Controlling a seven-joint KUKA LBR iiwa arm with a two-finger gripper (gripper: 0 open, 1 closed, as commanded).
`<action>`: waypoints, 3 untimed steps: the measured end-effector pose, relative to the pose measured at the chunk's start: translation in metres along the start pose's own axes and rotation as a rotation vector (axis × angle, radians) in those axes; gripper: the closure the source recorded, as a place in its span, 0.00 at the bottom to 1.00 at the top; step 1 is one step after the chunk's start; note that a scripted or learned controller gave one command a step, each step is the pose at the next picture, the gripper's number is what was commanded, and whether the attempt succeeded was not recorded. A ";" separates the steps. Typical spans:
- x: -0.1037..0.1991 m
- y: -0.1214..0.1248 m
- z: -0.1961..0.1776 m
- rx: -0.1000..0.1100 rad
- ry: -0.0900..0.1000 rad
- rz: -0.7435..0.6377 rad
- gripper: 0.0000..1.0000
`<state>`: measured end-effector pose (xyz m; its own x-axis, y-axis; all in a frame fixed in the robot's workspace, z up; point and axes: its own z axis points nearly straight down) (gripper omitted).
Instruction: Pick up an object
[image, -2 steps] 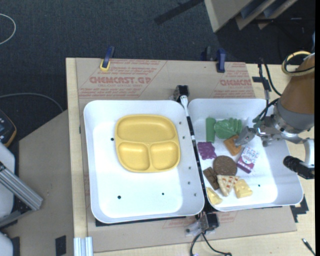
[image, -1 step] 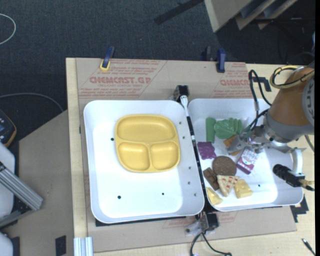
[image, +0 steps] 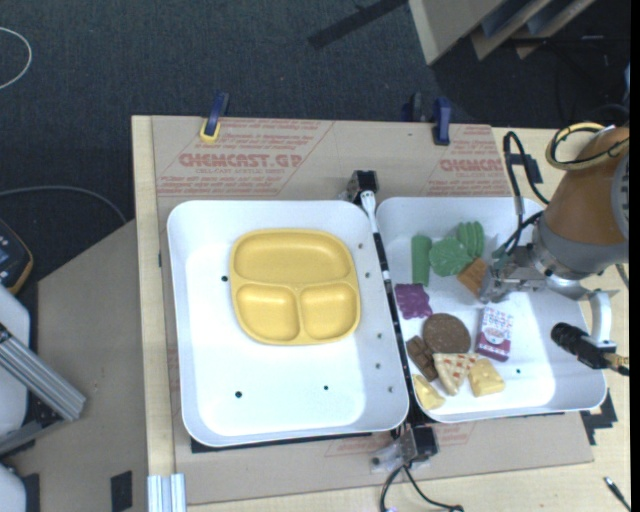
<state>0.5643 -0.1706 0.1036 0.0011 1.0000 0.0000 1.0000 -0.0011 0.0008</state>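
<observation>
The right bin (image: 570, 390) holds several toy foods. There are two green pieces (image: 420, 258) (image: 462, 248), an orange-brown piece (image: 471, 276), a purple piece (image: 411, 298), a round brown cookie (image: 446, 331), a pink and white packet (image: 495, 333), a pizza slice (image: 452, 370) and a yellow cheese wedge (image: 487, 379). My gripper (image: 493, 284) is low over the right bin. It sits just right of the orange-brown piece and just above the packet. The arm's wrist hides what lies directly under it.
A yellow three-compartment plate (image: 295, 283) lies in the left bin (image: 200, 380). A black divider clip (image: 364, 185) sits between the bins at the back. Cables (image: 520, 165) loop behind the arm at right. A brown bar (image: 420, 355) and a pale yellow piece (image: 428, 394) lie near the right bin's front left corner.
</observation>
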 end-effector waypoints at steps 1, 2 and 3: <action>0.008 0.008 -0.055 -0.007 -0.002 -0.003 1.00; 0.015 0.003 -0.104 -0.006 -0.002 -0.002 1.00; 0.015 0.004 -0.123 -0.004 -0.002 -0.002 1.00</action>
<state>0.5681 -0.1560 0.2263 -0.0014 1.0000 -0.0019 1.0000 0.0014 0.0051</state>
